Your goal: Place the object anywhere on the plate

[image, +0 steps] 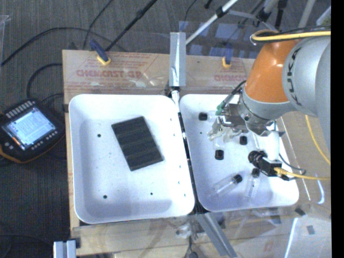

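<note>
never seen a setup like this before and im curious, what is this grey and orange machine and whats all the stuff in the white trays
This is one camera fixed above a bench, looking down at a slant. The big grey and orange thing is a robot arm that reaches in from the right of the picture. At its end is a gripper, the part that picks things up; it hangs over the right tray, and I cannot tell whether it is open or shut, or holding anything.

The left tray has a dark ribbed rectangular plate lying flat in it, turned at an angle. The right tray holds several small black pieces, such as one near its middle, and a clear little tube. The device with the lit screen on the floor at the left looks like a hand controller.
</note>
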`<state>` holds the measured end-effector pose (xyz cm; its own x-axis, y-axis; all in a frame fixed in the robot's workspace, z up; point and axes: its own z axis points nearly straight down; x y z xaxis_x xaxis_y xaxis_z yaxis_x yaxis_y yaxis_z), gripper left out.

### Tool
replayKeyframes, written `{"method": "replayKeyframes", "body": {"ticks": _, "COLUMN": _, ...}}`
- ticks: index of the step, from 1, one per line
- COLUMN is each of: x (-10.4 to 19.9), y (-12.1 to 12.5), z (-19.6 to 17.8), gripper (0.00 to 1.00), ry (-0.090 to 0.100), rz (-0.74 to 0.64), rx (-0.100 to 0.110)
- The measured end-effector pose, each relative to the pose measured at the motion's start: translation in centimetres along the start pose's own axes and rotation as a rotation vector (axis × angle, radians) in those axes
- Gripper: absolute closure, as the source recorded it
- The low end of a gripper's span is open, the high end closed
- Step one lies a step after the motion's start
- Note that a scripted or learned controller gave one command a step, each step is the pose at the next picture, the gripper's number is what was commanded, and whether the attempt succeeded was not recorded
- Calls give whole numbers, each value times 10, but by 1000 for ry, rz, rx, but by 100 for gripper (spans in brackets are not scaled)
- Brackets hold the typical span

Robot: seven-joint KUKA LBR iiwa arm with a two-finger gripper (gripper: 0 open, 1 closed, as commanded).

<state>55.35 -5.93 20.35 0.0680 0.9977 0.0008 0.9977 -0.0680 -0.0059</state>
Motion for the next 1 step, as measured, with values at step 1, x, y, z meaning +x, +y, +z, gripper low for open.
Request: {"method": "replayKeyframes", "body": {"ticks": 1, "x": 98, "y": -43, "z": 1, "gripper": 100, "ry": -2, "rz": -111, "rx": 3}}
